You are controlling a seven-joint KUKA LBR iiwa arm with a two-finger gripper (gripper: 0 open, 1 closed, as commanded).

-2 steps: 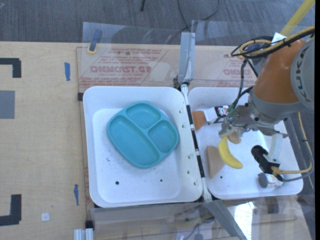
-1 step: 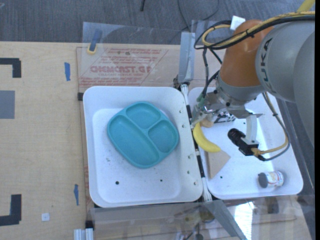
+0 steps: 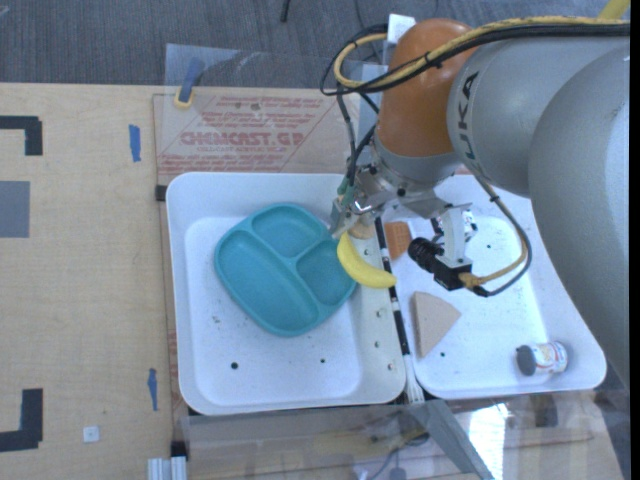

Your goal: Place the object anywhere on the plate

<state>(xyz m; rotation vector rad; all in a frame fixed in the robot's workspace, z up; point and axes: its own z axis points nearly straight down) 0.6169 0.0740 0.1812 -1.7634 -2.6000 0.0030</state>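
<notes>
Banana [image 3: 363, 266] by plate [image 3: 283, 268] rim, under claw [image 3: 352, 211], claw state unclear: prob. light, smooth, curved, soft-skinned; best pinched across mid-body, gently.

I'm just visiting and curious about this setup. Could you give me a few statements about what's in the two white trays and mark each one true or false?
1. The teal plate lies in the left bin. True.
2. The banana lies wholly in the middle of the plate. False: it sits at the plate's right edge, reaching over the divide between the bins.
3. A tan wedge lies in the right bin. True.
4. The small bottle stands on the plate. False: it lies near the right bin's lower right corner.
5. The plate has one undivided surface. False: ridges split it into compartments.
</notes>
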